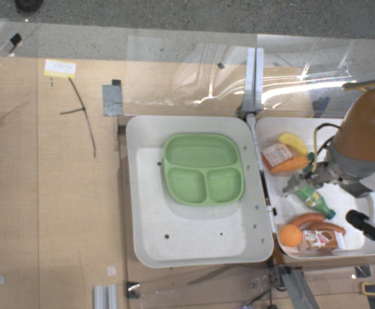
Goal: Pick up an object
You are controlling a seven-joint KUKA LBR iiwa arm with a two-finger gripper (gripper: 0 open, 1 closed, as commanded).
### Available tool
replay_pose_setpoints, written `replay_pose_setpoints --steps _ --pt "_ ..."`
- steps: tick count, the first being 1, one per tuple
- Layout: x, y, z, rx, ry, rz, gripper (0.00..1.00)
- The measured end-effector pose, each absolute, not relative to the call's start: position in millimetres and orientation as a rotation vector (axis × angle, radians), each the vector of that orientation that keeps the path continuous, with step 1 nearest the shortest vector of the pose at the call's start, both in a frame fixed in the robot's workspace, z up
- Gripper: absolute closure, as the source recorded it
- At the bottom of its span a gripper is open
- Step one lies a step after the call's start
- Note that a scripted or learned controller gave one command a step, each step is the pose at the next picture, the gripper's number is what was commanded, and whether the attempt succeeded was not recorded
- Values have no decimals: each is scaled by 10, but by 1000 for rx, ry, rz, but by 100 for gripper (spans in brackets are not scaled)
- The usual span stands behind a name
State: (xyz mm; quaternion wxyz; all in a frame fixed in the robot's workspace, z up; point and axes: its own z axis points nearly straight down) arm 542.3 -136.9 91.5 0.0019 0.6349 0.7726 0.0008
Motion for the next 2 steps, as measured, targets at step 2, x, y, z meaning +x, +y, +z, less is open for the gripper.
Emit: replay_pose_setpoints --steps 2 --pt "5795 -370 1928 2095 2334 8 100"
